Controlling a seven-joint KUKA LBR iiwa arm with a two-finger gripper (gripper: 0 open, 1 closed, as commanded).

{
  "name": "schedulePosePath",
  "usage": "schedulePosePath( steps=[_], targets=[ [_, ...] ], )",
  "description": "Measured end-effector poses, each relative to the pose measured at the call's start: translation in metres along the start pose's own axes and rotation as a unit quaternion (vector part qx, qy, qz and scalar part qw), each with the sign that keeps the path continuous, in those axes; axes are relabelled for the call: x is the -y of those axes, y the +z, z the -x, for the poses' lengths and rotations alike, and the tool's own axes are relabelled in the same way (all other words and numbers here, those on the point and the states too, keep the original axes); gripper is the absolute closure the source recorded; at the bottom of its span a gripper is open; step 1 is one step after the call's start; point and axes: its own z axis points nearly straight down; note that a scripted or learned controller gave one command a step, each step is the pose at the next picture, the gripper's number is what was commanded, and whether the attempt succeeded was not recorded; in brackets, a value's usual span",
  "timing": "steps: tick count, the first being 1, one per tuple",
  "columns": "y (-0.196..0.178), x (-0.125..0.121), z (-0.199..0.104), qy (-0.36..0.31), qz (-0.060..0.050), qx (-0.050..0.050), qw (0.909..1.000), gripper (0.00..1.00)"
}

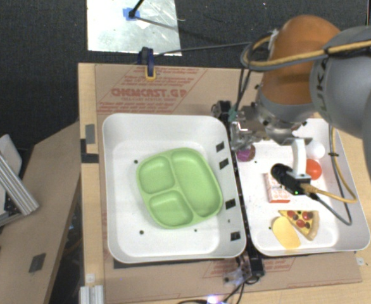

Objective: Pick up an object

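Observation:
The right bin (356, 230) holds several small objects. A toy pizza slice (301, 221) lies beside a yellow piece (287, 234) near the front. A red and white box (276, 188) lies mid-bin, and a red ball (313, 168) and a white piece (315, 149) sit further back. My gripper (239, 137) hangs low over the bin's far left corner. A purple object (244, 151) shows just below it, partly hidden. Nothing is visibly held.
The left bin (119, 233) carries a green divided plate (179, 186). The grey arm with its orange band (302, 40) covers the right bin's far side. A black part with a yellow cable (290, 178) hangs over the bin's middle. A ridge (237, 189) divides the bins.

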Motion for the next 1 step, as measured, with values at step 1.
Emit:
schedulePosePath(
  steps=[1],
  targets=[
    [-0.0029, 0.0028, -0.0536, -0.002, 0.0, -0.001, 1.0, 1.0]
  ],
)
